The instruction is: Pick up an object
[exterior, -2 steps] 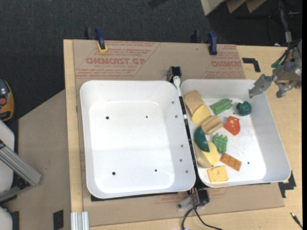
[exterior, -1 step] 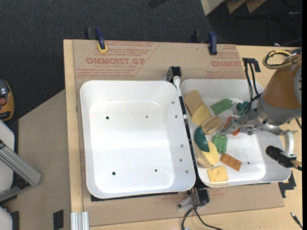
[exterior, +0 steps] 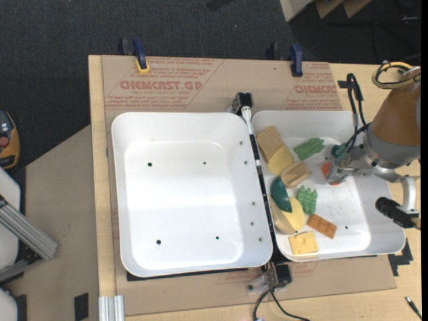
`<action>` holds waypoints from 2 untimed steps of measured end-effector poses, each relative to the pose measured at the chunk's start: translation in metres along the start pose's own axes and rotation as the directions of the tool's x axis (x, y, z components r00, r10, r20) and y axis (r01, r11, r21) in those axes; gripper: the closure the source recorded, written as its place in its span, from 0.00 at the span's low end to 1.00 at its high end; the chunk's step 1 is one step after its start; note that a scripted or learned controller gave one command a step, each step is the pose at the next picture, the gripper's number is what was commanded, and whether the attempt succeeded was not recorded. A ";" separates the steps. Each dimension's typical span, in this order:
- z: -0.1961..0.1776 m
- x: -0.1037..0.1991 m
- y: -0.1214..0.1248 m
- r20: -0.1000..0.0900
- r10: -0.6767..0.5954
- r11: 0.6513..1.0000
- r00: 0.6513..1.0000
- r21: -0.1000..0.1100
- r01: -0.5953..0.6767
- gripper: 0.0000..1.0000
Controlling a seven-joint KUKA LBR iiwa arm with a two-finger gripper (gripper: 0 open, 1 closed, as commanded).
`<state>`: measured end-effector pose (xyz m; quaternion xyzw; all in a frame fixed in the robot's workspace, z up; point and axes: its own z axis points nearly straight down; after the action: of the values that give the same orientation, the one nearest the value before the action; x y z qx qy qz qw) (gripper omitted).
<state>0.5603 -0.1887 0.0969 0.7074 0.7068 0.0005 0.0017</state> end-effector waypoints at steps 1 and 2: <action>0.013 0.093 -0.016 -0.006 -0.006 1.000 1.000 0.008 0.006 1.00; -0.105 0.165 0.032 -0.002 -0.010 1.000 1.000 -0.011 0.010 1.00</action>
<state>0.5924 -0.0238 0.2016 0.7040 0.7102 0.0052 0.0049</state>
